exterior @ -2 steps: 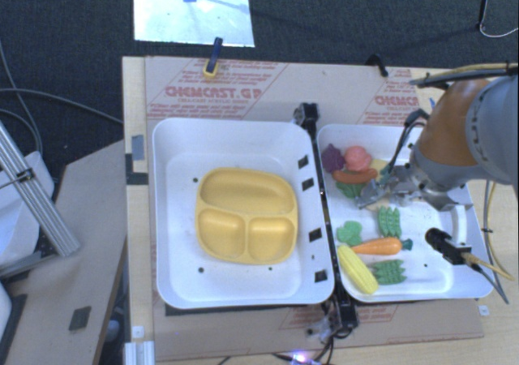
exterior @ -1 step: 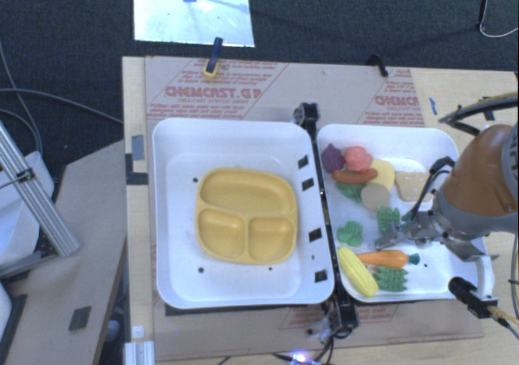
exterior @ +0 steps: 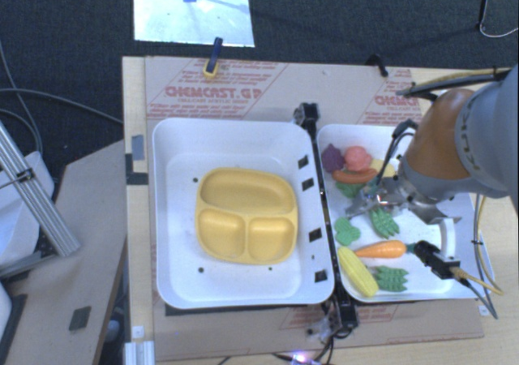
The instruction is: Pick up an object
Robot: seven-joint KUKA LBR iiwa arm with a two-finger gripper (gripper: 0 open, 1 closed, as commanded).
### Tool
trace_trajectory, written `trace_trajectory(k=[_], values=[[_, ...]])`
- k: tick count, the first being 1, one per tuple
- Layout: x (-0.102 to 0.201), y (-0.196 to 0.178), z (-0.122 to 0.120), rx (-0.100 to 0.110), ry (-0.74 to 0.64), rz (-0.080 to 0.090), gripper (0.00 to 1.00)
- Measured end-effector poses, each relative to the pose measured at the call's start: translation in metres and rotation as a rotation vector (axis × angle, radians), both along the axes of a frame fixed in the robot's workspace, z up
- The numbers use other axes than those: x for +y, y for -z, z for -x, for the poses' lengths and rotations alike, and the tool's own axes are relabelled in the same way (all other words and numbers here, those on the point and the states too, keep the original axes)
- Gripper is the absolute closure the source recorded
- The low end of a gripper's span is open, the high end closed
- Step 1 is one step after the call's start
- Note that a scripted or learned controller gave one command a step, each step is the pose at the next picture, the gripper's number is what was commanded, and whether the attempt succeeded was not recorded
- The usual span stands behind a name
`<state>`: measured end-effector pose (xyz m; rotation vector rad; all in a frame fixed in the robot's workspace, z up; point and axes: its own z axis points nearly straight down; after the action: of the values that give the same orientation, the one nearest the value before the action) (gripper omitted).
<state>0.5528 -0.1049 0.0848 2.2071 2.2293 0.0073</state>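
Toy food lies crowded in the right bin (exterior: pixel 466 290), under and around the gripper (exterior: pixel 375 199). Whether the gripper is open or closed cannot be told; it hangs low over the middle of that bin, and nothing can be seen held in it. Just above it sit a pink-red round piece (exterior: pixel 357 156), a purple piece (exterior: pixel 332 157) and an orange-red carrot-like piece (exterior: pixel 354 176) close together. Below it lie a green leafy piece (exterior: pixel 385 224) and a small green piece (exterior: pixel 347 232); farther below, an orange carrot (exterior: pixel 381 250), a yellow corn cob (exterior: pixel 357 271) and another green piece (exterior: pixel 392 277). The arm (exterior: pixel 454 144), grey with its orange band, reaches in from the right, covering the bin's far corner. To the gripper's left, past the divider, the left bin (exterior: pixel 174 193) holds a yellow compartment tray (exterior: pixel 246 215), lying flat near its centre.
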Motion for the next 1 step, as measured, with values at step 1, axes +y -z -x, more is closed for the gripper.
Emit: trace_trajectory(k=[1], values=[[-0.0428,-0.0005,-0.032,0.001,0.01,0.003,0.0]])
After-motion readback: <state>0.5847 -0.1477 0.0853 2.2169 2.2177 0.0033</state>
